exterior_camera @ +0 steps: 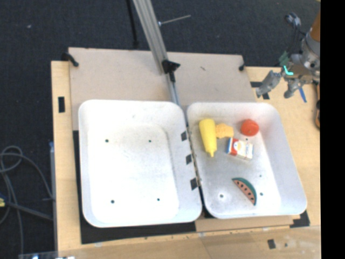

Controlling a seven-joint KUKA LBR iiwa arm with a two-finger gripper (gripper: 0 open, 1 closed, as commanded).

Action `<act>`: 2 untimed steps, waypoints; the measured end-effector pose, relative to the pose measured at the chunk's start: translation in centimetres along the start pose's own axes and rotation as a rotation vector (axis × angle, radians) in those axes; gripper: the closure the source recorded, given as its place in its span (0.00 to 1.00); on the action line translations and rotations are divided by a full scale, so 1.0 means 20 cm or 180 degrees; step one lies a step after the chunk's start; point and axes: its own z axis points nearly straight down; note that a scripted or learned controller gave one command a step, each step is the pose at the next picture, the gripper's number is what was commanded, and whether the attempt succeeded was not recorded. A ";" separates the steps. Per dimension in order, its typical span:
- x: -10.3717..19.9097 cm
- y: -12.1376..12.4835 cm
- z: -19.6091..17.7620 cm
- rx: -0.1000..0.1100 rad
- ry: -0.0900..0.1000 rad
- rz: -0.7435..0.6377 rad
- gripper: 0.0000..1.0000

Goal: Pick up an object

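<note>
Dark carpet surrounds a pale wooden desk [64,144] bearing two white bins. From the overhead camera, the right bin [288,171] holds a yellow bottle [208,136], a tomato [249,127], a small carton [240,148] and a watermelon slice [245,190]. The gripper [280,82] hovers beyond the far right corner, jaws apparently spread. The slice lies alone, so it looks like the easiest pick: descend straight and centred.

text: none legible | small carton [240,148]: print too blurred
</note>
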 end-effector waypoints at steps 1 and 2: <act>0.00 0.00 -0.02 -0.0012 -0.0010 -0.0011 0.00; 0.03 0.01 0.21 -0.0003 -0.0007 -0.0011 0.00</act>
